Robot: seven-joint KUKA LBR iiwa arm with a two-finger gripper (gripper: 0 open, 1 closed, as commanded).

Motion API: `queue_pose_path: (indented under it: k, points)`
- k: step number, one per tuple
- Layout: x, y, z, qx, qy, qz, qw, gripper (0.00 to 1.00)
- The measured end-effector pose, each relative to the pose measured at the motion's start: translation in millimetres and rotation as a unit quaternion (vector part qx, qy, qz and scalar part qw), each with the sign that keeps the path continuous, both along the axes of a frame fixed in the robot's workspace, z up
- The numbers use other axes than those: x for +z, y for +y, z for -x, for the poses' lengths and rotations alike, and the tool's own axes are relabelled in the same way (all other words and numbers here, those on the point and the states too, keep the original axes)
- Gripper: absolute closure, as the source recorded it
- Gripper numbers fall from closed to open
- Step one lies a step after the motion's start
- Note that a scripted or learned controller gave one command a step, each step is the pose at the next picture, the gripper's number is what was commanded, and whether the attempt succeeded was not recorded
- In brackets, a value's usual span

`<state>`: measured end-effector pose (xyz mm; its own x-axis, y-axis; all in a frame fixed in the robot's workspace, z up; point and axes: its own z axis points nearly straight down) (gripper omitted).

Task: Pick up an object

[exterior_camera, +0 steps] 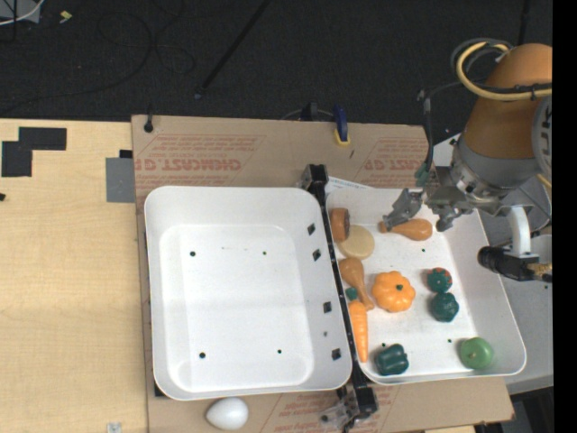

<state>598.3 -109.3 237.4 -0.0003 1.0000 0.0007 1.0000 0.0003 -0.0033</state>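
Your arm's gripper (424, 213) hangs over the far edge of the right bin (505, 318), just beside a tan, pear-shaped object (413, 230).

You see one dark finger (402, 210) reaching toward the object's narrow end, but the wrist hides the rest, so you cannot tell how wide the pincer stands or whether it touches the object. The object lies on the bin floor near the far edge. Along the bin's left wall lie a brown piece (338, 223), a cream disc (358, 242) and an orange carrot (359, 328), partly overlapping and hard to separate. An orange pumpkin (394, 291) sits mid-bin, two dark green pieces (441, 294) to its right, a dark green pepper (391, 359) at the near edge, a green apple (475, 353) in the near right corner. A white egg (226, 413) rests on the bench beyond the left bin's (162, 269) near edge.
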Motion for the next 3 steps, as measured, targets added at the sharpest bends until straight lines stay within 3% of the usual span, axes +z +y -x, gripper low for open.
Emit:
queue_pose_path:
  k: [1, 2, 3]
  points:
    - [-25, 99, 46, 0.004, 0.003, -0.0016, 1.0, 0.0]
    - [-52, 69, 94, -0.001, 0.003, -0.0003, 1.0, 0.0]
    - [-131, 7, 86, -0.004, -0.003, 0.0015, 1.0, 0.0]
